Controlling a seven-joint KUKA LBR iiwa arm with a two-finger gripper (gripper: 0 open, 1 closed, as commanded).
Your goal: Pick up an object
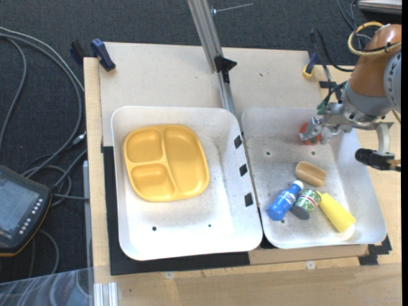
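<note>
My gripper [313, 131] hangs over the far part of the right bin [274, 234], on the grey arm with its orange band [373, 62] coming in from the right. A small red thing [307, 136] shows at the gripper's tip; whether it is held is not clear. Nearer the front of the same bin lie a tan oval block [310, 172], a blue bottle [285, 201], a green and white can [307, 204] and a yellow bottle [336, 211]. The last three touch one another. The gripper is well behind them.
The left bin [127, 234] holds a yellow three-compartment plate [166, 162]. A metal pole [207, 24] slants up from between the bins at the back. Clamps sit on the bench's far corners [102, 53]. Cables and a pendant [19, 209] lie off the bench at left.
</note>
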